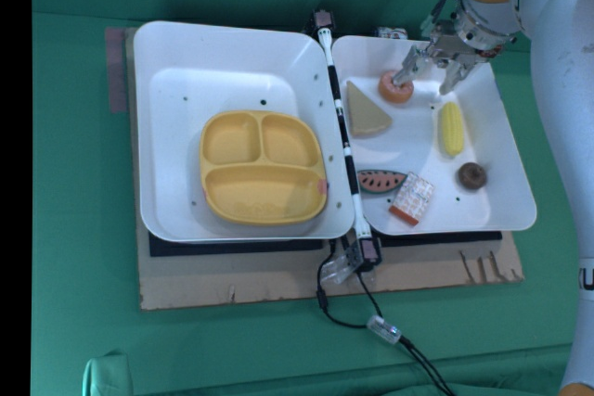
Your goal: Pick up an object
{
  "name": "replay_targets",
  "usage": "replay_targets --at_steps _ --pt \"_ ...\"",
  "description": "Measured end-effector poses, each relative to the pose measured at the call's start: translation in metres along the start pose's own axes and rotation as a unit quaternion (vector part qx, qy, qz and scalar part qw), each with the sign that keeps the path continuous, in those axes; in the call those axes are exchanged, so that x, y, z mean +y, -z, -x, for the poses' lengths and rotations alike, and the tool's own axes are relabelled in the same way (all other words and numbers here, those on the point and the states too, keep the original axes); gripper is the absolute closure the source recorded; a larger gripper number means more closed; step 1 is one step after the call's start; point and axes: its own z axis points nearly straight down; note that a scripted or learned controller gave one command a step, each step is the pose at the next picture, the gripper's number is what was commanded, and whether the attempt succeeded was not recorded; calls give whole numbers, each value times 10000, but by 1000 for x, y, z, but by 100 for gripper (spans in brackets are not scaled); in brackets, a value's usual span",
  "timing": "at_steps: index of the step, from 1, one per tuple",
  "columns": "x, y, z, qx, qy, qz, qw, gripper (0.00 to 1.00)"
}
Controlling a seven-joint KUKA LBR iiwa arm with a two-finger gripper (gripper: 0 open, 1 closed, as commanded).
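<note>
The arm (557, 42) comes in down the right side of the frame, grey with an orange band at the upper right. Two white bins fill the middle: the left bin (167, 107) is the larger in view and holds a yellow divided plate (263, 168) at its centre. The right bin (506, 190) holds the small things. A tan wedge (365, 111) lies at its upper left, just beside the divider. A yellow corn cob (451, 128) lies upright in the frame at centre right. A watermelon slice (381, 180) sits at the lower left, with a red and white packet (412, 198) just beside it to the right. A brown doughnut (471, 175) rests at the lower right. An orange ring (395, 88) sits near the top of the bin. The claw (429, 75) stands over it, fingers spread apart, the left finger touching the ring and the right finger off to its right, nothing gripped.
</note>
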Motion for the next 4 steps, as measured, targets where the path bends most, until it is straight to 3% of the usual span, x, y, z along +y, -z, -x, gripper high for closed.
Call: replay_targets --at_steps 1,2,3,4 --pt "1 -2 -7 -55 -13 -13 10000 0" --pt "1 -2 -38 -77 -21 -15 10000 0" --pt "2 16 -43 26 -40 -35 10000 100" --pt "-22 118 -114 13 -12 294 9996 100"
